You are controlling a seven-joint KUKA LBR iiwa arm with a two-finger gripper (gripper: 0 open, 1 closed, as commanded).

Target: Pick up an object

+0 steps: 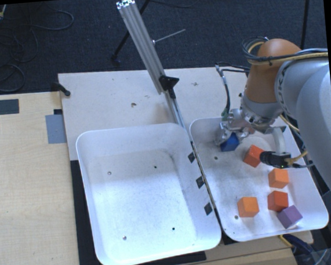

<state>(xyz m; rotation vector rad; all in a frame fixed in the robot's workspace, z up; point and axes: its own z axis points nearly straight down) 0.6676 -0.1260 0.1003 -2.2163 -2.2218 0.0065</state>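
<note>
One blue block [229,143] sits at the far left end of the right bin [227,215], close to the divider between the two bins. Gripper [231,134] is down directly over it, the metal fingertip assembly meeting the block's top; cannot tell whether the fingers are spread or pinched, or whether the block is actually between them, since the wrist hides that contact zone from above.

Five more blocks lie in the same bin, all apart from the blue one. Orange-red block [253,156] is nearest, just right of and nearer the camera than the blue block. Orange block [279,177] lies further toward the near right. Second orange block [248,206] sits near the bin's middle front. Red block [277,200] is just right of it, and purple block [289,216] lies just beside the red one, near the front right corner.

Arm [300,81] enters from the right, orange band [267,69] above the wrist, cables looped alongside.

Left bin [91,143] lies side by side with the right bin, rims touching along the divider. Slanted aluminium rail [144,46] rises from the bench behind the bins. Bench top [25,189] is pale wood, with grey patches at far left
</note>
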